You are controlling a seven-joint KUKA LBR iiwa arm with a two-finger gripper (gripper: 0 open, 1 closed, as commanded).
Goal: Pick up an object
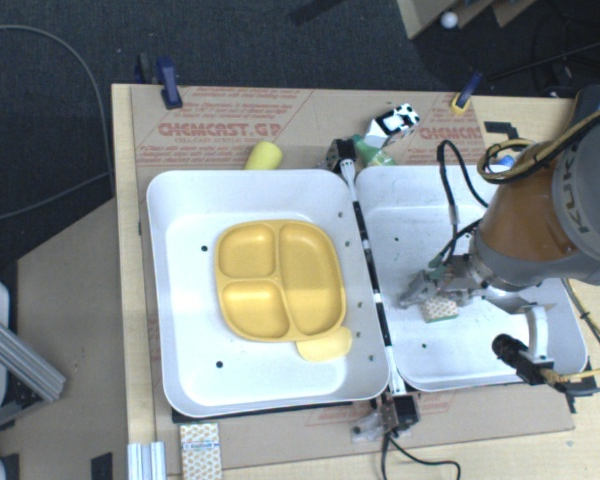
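Seen from above, two shallow white plastic bins are sitting side by side on a cardboard-covered bench (230, 118) printed with red lettering. The left bin (180, 268) is smooth and glossy with rounded corners, and it is holding one yellow divided plate (280, 280), a rounded-square plastic piece with three compartments. One pale yellow flat piece (326, 345) is peeking out from under the plate's lower right edge, touching it.

The right bin (410, 218) is showing a scuffed, speckled floor. The grey arm with its orange band (525, 213) is reaching in from the right, and the gripper (430, 288) is hanging low over this bin's floor. Just beside its tip, one small squarish object (441, 309) with a tan, patterned face is lying on the bin floor; it is hard to tell whether the metal fingers are touching it, and whether they are apart or together cannot be told from this angle.

Outside the bins, along the far bench edge, one rounded yellow item (263, 155) is lying near the left bin's rim, and one black-and-white patterned thing (395, 121) is resting near the seam between the bins. Two blue clamps are gripping the bench's far edge, one to the left (167, 83) and one to the right (467, 92).
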